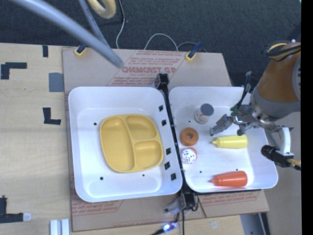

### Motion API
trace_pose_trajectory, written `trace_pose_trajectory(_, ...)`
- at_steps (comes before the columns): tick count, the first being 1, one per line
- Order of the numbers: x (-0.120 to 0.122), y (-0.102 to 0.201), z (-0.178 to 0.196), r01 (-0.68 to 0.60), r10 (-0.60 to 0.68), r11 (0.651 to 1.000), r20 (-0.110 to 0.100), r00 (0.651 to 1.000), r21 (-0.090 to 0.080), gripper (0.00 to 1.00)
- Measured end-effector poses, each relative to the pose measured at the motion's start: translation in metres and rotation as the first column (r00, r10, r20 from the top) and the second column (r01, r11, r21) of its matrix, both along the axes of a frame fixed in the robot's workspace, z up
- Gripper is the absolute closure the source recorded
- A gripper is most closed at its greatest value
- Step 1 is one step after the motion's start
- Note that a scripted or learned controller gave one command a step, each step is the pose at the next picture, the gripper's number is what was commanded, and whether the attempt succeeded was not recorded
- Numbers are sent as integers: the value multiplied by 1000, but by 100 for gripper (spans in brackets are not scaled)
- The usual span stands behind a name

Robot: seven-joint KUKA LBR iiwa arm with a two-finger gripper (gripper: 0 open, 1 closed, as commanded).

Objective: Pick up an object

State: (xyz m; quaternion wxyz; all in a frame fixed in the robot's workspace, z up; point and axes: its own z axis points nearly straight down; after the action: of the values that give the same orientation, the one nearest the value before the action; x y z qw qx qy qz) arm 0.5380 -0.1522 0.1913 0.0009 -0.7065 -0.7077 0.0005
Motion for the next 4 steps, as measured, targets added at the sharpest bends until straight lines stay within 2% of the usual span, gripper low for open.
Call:
trace_pose_trajectory(1,0,-9,-57,1,-1,1000,-5,1000,0,0)
trace_pose_trajectory(2,7,-10,-82,-2,2,1000,25,1000,-7,0)
trace_pose_trajectory(3,7,-11,-74,-2,2,1000,24,1000,-10,100)
trace_pose_trajectory(4,4,-6,-31,0,0,1000,4,1000,-1,100)
